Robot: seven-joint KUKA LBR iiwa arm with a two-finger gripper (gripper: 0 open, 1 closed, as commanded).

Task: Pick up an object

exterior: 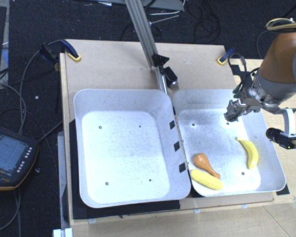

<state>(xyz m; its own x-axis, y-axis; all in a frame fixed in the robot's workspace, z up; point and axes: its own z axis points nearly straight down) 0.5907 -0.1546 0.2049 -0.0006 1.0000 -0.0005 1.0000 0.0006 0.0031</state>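
Three items are seen lying in the right bin: a curved yellow banana near the right wall, an orange gourd, and yellow corn touching it at the front.

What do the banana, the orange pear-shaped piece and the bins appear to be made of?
Banana: likely moulded plastic, with a smooth, evenly yellow skin. Orange pear-shaped piece: probably plastic too, uniform in colour with a slight sheen. Bins: thin white formed plastic by the look, matte, speckled floor, rounded rims.

handheld pendant left of bench
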